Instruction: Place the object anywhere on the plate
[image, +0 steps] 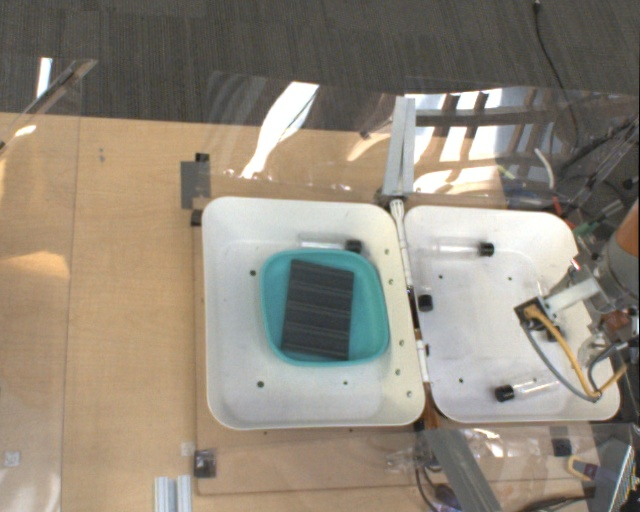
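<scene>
so the dark grey ribbed slab is lying flat on the teal plate, roughly in the middle, long side running up-down in the camera view and tilted just a touch. teal rim shows all the way round it, so it's fully on there. the plate sits in the left white bin, a bit toward the far side. the arm comes in from the right and the tool is over the right edge of the right bin, well apart from the plate and the slab. honestly can't tell if the tool is open or closed from this angle, and i don't see anything in it. a few small black bits lie in the right bin, e.g. one near the top and one near the bottom. both bins sit on the pale wood desk.
</scene>
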